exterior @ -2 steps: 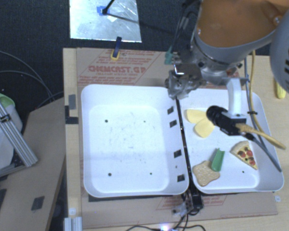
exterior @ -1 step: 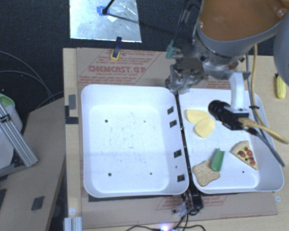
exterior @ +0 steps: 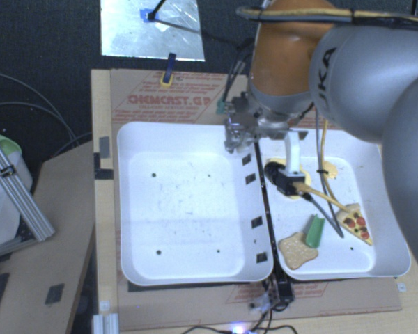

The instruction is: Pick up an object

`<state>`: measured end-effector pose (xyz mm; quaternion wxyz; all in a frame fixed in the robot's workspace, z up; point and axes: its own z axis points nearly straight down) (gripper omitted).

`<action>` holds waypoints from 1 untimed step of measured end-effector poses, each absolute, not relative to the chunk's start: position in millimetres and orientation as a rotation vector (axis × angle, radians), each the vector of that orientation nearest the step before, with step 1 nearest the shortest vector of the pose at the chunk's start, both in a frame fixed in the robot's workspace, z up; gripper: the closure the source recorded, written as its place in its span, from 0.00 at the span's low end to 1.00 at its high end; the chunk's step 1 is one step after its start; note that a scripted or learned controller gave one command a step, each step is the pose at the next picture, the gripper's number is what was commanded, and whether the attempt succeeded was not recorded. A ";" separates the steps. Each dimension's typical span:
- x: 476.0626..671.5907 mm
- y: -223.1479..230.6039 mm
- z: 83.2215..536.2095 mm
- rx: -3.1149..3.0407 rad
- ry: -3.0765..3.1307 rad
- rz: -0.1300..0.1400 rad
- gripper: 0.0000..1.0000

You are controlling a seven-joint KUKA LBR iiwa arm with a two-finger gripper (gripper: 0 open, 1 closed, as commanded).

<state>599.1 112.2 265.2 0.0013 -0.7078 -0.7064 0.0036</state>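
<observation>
- Jaws: hanging under the orange wrist (exterior: 289, 54), over the far end of the seam between the two bins, at the far right corner of the left bin (exterior: 136, 207). Released or clenched: cannot tell from this angle. Nothing visible between them.
- No target under them there. The candidates all lie in the right bin (exterior: 383, 252), toward its near end, well apart from the jaws.
- Green piece (exterior: 313, 232): short and chunky, lying at a slant. Its lower end meets the tan toast-shaped piece (exterior: 297, 250); touching or overlapping, can't tell which.
- Pizza-slice piece (exterior: 354, 223): flat on the bin floor, right of the green piece and apart from it.
- Small yellow thing (exterior: 328, 172) near the bin's far wall. Too small to identify, so skip it.
- Read: this is the approach phase, with nothing grasped yet.
- Best bet is the green piece. It looks thicker than the flat pieces, so there's more to bite on.
- How to do it: translate right and toward the near edge, and centre over the upper half of the green piece, away from the toast. Turn the jaws across its short width, make sure they're spread before descent, then come straight down.
- Watch for catching the toast along with it, and for clipping the wall between the bins on the way over.
</observation>
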 end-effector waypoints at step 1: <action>558.8 127.4 416.2 -2.219 -2.233 -0.023 1.00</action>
